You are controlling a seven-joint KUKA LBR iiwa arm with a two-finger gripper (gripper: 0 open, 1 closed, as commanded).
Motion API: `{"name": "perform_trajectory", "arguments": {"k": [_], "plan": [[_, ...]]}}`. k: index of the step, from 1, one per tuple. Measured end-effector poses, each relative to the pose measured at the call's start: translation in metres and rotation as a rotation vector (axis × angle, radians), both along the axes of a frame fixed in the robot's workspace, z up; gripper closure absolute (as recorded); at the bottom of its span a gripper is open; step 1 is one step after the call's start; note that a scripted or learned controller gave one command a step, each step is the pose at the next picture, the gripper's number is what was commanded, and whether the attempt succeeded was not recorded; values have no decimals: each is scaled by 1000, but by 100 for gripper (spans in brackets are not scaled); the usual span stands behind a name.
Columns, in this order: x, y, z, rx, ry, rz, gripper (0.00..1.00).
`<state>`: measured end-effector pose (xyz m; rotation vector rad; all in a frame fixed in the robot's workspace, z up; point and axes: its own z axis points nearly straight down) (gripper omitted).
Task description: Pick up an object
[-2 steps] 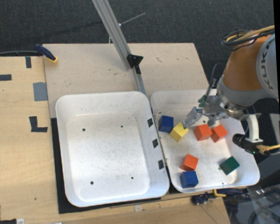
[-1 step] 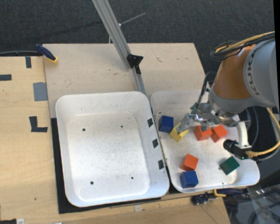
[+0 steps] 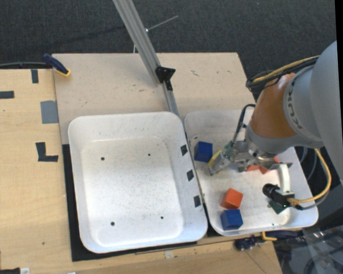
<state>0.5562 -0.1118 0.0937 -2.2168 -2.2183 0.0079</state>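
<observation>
Two shallow white bins sit side by side on the bench, and we see the arm point(image 3: 300, 105) reaching in from the right over the right bin point(image 3: 211, 122). The gripper point(image 3: 215, 164) hangs low over the middle of that bin, its grey metal fingers pointing toward the left. We cannot tell whether it is spread or closed, and we see nothing clearly caught in it.

Three blocks lie loose in the right bin. A blue cube point(image 3: 203, 150) rests just beside the gripper's tip, up and to the left of it, near the wall shared with the other bin. An orange cube point(image 3: 232, 198) sits lower down, apart from the gripper, and a second blue cube point(image 3: 231, 219) lies just below it at the near rim. A small red-orange piece point(image 3: 256, 168) peeks out under the wrist; its shape is mostly hidden.

The left bin point(image 3: 128, 182) shows its bare white floor with a few dark dots. A slanted metal pole point(image 3: 139, 34) crosses the top of the bench.
</observation>
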Motion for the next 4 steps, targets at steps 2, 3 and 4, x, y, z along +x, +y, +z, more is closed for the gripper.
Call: {"name": "perform_trajectory", "arguments": {"k": [2, 3, 4], "plan": [[2, -8, 72, -2, -12, 0, 100], [-3, 0, 120, -1, -11, 1, 100], [-1, 0, 170, -1, -12, 1, 100]]}}
